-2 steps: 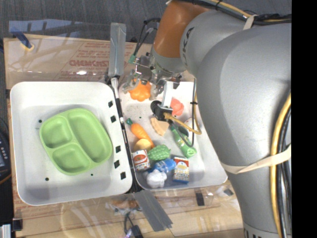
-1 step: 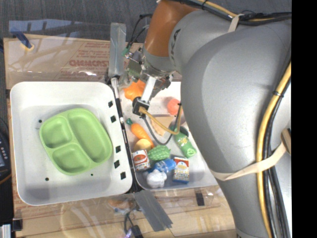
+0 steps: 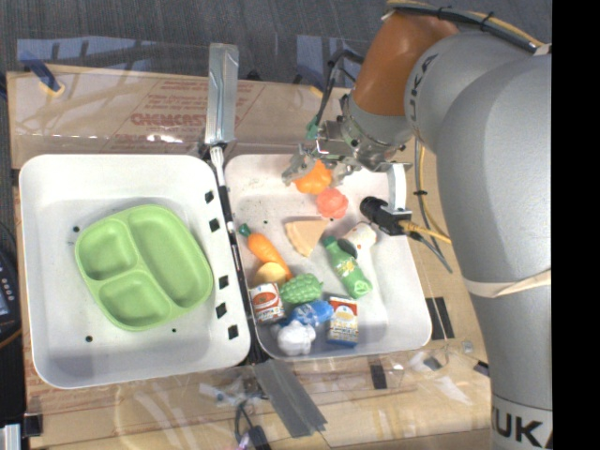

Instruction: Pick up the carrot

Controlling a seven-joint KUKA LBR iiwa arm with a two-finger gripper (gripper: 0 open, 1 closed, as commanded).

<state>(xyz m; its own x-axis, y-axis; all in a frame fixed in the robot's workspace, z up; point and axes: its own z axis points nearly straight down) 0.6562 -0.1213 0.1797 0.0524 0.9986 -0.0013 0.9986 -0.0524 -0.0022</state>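
Over at the right bin's far edge: gripper clamped on an orange pepper-looking thing, not the carrot, which lies near the divider beside a lemon. Wrong-item lift looks likely. Easy colour mix-up.

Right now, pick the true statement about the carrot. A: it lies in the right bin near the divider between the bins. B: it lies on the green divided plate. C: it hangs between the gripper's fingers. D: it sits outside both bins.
A: the carrot lies in the right bin, close to its left wall, apart from the gripper.
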